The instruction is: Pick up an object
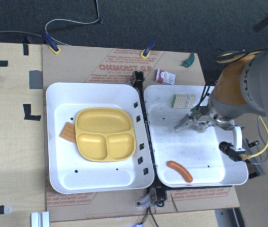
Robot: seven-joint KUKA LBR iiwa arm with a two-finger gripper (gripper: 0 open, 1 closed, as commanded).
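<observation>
Tool tips blurred; waffle half under plate.

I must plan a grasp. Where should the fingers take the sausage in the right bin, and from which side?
Probably grip the sausage at its middle, from above, fingers closing across its narrow width. It lies flat and diagonal on the right bin floor, with free space on both long sides.

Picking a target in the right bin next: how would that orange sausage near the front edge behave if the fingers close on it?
The sausage looks round and slim, so it may roll if nudged sideways. Its glossy skin hints that it could slip. It lies alone on the right bin floor, away from the gripper, so access looks easy.
</observation>
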